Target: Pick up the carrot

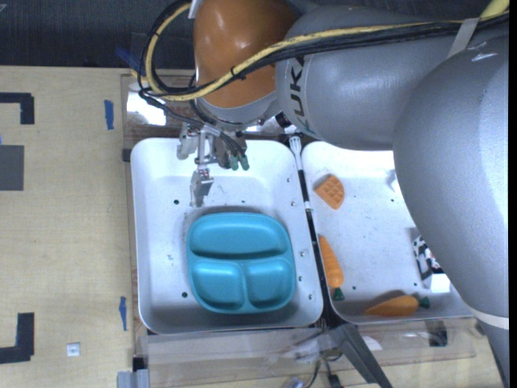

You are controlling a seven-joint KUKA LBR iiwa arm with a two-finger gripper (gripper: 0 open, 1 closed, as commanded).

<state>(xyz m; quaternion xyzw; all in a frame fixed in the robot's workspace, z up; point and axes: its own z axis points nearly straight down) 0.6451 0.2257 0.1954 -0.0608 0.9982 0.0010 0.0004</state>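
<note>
The arm (388, 79), nearest the lens, fills the upper right of the frame: grey casing, an orange dome (236, 47) at the wrist, yellow and black cables looped over it.

Below the dome the gripper (212, 162) is seen hanging over the top of the left bin (153, 241), above its bare floor. The fingers appear drawn close together, with little gap. Nothing is seen between them.

Lower on the bench, a blue divided tray (240, 259) lies in the lower half of the left bin.

In the right bin (367, 217): one carrot (330, 262) lies lengthwise against the dividing wall, left side of that bin, green end toward the bottom of the frame. A second orange, carrot-like piece (394, 305) lies crosswise along the bottom edge. A waffle-textured orange piece (329, 191) sits toward the top.

Judgement: the approach is not yet begun; gripper and carrot are well apart, in separate bins. To be done well, the gripper should be carried across the divider, opened wide, and the fingers turned to straddle the carrot's narrow width. The wall-side finger may be fouled, since the carrot hugs the wall.
</note>
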